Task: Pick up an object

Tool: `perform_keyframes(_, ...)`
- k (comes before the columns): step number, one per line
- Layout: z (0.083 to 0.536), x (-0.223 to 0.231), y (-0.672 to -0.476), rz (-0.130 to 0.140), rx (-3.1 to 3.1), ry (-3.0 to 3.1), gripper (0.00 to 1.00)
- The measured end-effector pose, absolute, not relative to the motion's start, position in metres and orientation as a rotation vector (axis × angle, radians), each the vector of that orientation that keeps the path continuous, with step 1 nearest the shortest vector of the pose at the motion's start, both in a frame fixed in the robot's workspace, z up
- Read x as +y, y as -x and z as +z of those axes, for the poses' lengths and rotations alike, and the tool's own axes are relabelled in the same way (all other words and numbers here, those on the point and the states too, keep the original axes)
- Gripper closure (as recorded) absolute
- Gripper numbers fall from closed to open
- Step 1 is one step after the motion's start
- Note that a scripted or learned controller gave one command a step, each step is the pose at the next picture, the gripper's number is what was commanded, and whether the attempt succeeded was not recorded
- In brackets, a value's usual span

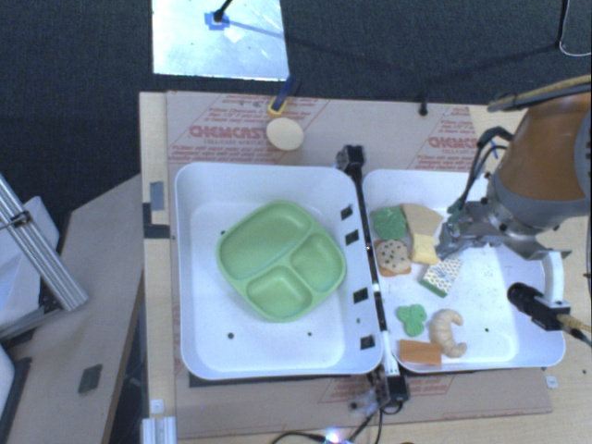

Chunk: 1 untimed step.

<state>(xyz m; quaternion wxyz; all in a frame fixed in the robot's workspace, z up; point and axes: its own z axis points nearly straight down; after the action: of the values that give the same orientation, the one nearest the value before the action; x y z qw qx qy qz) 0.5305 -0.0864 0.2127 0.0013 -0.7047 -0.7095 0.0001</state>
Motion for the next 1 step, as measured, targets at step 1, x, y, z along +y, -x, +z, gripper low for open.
perform_keyframes(1,0.2160,-0.0548,-0.4953,-0.001,-2.228,2.212,1.00)
